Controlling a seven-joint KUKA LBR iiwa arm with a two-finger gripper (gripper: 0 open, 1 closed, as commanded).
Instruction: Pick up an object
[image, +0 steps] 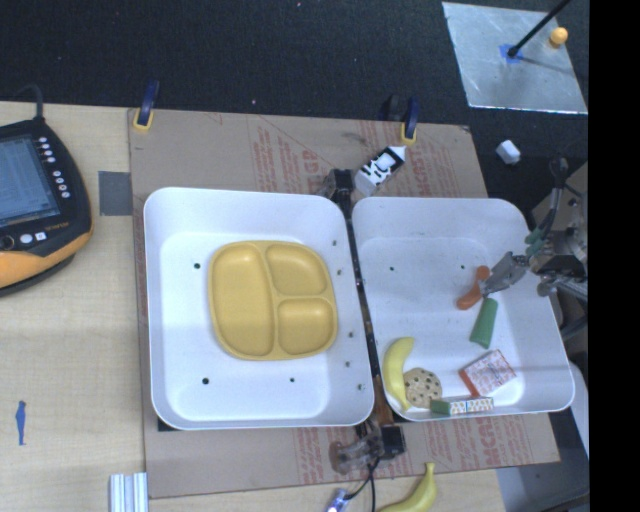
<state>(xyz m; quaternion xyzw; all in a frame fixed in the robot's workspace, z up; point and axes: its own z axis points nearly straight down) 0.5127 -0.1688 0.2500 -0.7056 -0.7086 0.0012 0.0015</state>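
Note:
The right bin (440, 230) holds several small objects. An orange carrot-like piece (472, 291) lies near its right side, with a green stick-shaped piece (485, 322) just below it. A yellow banana (397, 368), a round cookie (422, 385), a red and white packet (488, 373) and a small white strip (464, 406) lie along the bin's front edge. My gripper (503, 274) reaches in from the right, low over the bin, and its tip is right beside the upper end of the orange piece. I see nothing lifted by it.
The left bin (170, 300) holds a yellow divided plate (272, 298). A teach pendant (35, 200) lies at the far left of the bench. A second banana (415, 492) lies in front of the bins, and a black and white object (381, 167) lies behind them.

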